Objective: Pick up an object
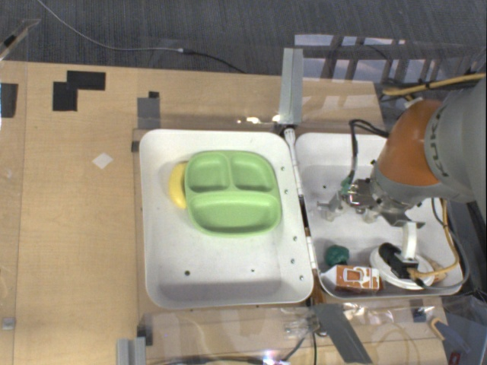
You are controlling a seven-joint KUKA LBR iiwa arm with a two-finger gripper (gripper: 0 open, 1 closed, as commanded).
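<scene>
My gripper (340, 202) is down inside the right bin (323, 166), near its middle left, with the grey arm and its orange band (407, 154) reaching in from the right. A small dark green object (337, 254) lies in front of the gripper, apart from it. An orange and white box (358, 278) rests at that bin's front edge. In the left bin (213, 276) a green divided plate (230, 192) lies flat, and a yellow piece (176, 185) pokes out from under its left rim. Nothing shows between the gripper's tips.
The two bins share a raised wall (298, 204) just left of the gripper. A grey metal post (291, 86) stands behind the bins. Bare wooden bench (68, 219) stretches to the left, with black markers (76, 88) at the back.
</scene>
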